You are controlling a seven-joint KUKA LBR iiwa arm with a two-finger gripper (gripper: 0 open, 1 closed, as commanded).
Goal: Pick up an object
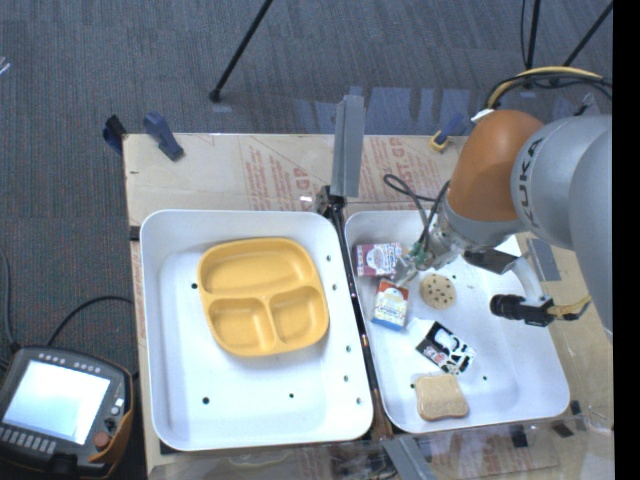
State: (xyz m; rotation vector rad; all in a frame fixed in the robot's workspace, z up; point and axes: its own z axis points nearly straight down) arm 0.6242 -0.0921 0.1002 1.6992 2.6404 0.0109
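Five small items in the right bin (555,373): bread slice (441,397) by its near edge; black-and-white packet (446,348); blue-white carton (391,304), long axis near-to-far, just near-left of the gripper (418,259); cookie (437,291); pink carton (377,258) left of the gripper, whose opening cannot be told.

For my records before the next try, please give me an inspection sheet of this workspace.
Surface: plywood bench bearing two white bins, left bin and right bin.
Job's things: in the right bin a pink carton, a blue-and-white carton, a round cookie, a black-and-white packet and a toast slice.
Clutter: yellow divided plate in the left bin.
Grippers: gripper low over the right bin, beside the pink carton.
Cables: yellow cable above the arm.
Surroundings: grey carpet, tripod legs, handheld control screen at lower left.
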